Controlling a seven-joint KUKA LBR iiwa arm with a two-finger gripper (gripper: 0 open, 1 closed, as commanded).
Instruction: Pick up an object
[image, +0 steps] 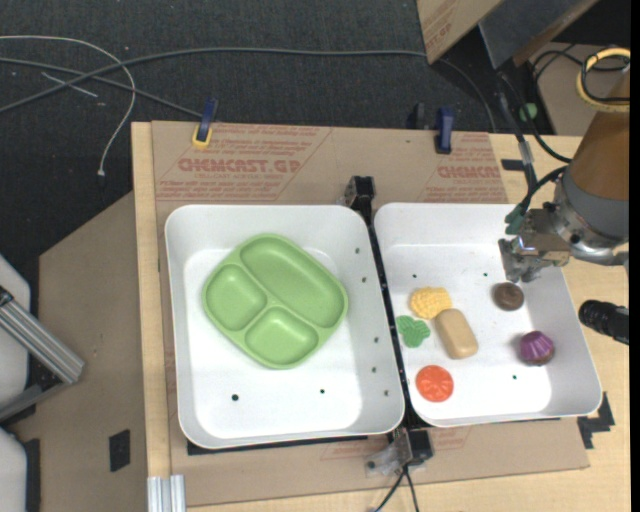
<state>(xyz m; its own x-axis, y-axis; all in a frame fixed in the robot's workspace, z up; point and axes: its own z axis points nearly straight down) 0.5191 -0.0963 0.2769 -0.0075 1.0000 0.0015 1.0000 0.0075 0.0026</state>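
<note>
A green plate (275, 299) lies in the left bin (190, 400). Behind that bin, two blue clamps (206, 121) (443, 130) grip the cardboard (300, 155). Far behind the bin, white cables (90, 75) trail over dark carpet (300, 60).

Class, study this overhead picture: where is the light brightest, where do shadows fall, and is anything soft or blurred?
Camera view: the two white bins are bright, nearly washed out; a soft shadow lies beside the green divided plate; the gripper looks slightly soft, and the dark floor at the top is dim.
</note>
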